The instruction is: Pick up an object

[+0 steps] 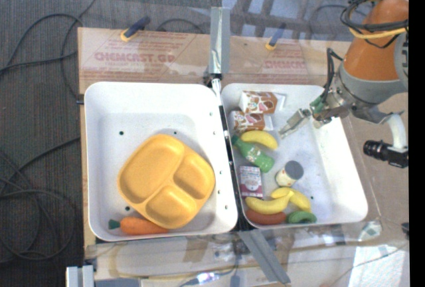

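My gripper [287, 127] hangs over the upper middle of the right bin [345, 166], reaching in from the right, with nothing seen in it. Just left of its tip lie a yellow banana [259, 139] and two snack packets [258, 103], with a green bottle [256, 159] below the banana. Lower in the bin are a red packet [250, 179], a small round grey-and-white object [288, 173], two more bananas [277, 200], a red sausage-like piece [265, 217] and a green piece [303, 217].
The left bin [106, 119] holds a yellow divided plate [167, 179] and an orange carrot [136, 226] at its front edge. A metal divider [216, 46] stands between the bins at the back. The right half of the right bin floor is bare.
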`<state>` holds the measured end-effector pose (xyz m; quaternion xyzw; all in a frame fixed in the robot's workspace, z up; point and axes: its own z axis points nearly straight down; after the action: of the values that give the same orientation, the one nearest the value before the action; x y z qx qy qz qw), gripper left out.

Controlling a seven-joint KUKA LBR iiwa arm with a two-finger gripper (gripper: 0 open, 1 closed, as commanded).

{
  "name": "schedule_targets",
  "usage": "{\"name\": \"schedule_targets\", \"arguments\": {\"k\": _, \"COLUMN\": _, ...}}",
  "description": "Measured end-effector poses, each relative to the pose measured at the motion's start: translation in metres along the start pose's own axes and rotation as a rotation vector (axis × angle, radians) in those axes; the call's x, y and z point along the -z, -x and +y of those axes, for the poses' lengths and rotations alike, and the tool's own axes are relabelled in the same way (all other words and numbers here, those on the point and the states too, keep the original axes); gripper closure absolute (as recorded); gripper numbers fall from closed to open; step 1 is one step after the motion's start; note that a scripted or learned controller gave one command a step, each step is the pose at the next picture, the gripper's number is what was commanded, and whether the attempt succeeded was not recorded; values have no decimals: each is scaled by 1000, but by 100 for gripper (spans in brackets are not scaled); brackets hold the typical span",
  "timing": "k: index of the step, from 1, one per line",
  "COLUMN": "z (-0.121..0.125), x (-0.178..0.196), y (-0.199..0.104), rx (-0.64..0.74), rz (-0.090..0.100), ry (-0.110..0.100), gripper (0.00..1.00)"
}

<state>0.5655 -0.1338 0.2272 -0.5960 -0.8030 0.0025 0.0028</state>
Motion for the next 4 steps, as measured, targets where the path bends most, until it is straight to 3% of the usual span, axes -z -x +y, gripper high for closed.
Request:
{"name": "schedule_targets", "arguments": {"k": 1, "z": -23, "x": -135, "y": 31, "rx": -126, "rz": -1, "ry": 6, "gripper": 0}}
{"name": "schedule_targets", "arguments": {"k": 2, "z": -23, "x": -129, "y": 30, "rx": -126, "rz": 2, "ry": 1, "gripper": 100}}
{"name": "schedule_targets", "arguments": {"k": 3, "z": -5, "x": -39, "y": -23, "rx": -156, "rz": 0, "ry": -1, "gripper": 100}}
{"name": "schedule_targets", "arguments": {"k": 4, "z": -5, "x": -39, "y": -23, "rx": -156, "rz": 0, "ry": -2, "gripper": 0}}
